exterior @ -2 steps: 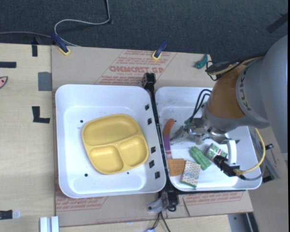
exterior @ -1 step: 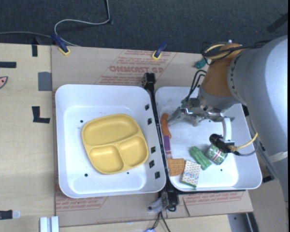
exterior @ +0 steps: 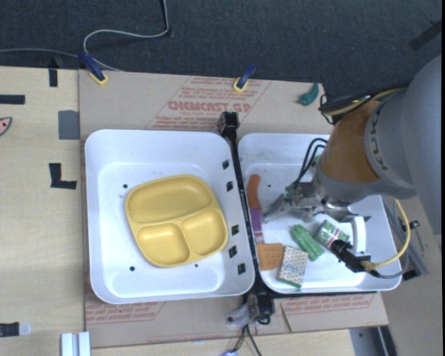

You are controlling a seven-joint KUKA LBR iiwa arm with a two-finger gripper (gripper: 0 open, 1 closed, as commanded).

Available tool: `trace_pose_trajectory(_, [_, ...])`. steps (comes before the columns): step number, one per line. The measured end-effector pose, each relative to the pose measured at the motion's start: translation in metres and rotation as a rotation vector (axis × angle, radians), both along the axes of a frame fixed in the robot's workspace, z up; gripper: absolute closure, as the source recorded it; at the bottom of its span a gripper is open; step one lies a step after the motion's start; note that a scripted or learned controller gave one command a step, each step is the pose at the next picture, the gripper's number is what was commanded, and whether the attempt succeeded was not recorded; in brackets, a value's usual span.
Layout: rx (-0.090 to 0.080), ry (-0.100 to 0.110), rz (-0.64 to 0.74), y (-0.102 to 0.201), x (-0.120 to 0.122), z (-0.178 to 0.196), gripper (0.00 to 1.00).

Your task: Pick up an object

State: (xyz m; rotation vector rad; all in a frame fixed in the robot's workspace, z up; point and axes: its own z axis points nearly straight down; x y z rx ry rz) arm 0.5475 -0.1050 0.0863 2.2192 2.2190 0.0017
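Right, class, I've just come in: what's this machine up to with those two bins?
A grey robot arm reaches from the right into the right bin. Its gripper sits low over a clutter of small items, near a green object. Nothing visibly sits between its fingers. The left bin holds a yellow divided plate.

The cardboard sheet (exterior: 208, 106) under the two bins carries red printed lettering along its far edge, between the two clamps. The top line reads approximately "CHEMCAST GP"; the characters are slanted and partly blurred, so the exact spelling cannot be confirmed. Smaller red lines of print sit below it and are too small to read. More red print runs along the near edge of the same sheet (exterior: 122, 311), below the left bin; it is illegible. The small patterned packet (exterior: 293, 267) in the right bin bears markings that cannot be read.
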Motion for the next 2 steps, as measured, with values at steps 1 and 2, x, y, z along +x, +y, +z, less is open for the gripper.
trace_pose_trajectory(1, [0.001,-0.001,0.001,-0.005,0.043,0.000,0.00])
trace_pose_trajectory(2, [0.000,-0.001,0.000,-0.002,-0.016,0.000,0.00])
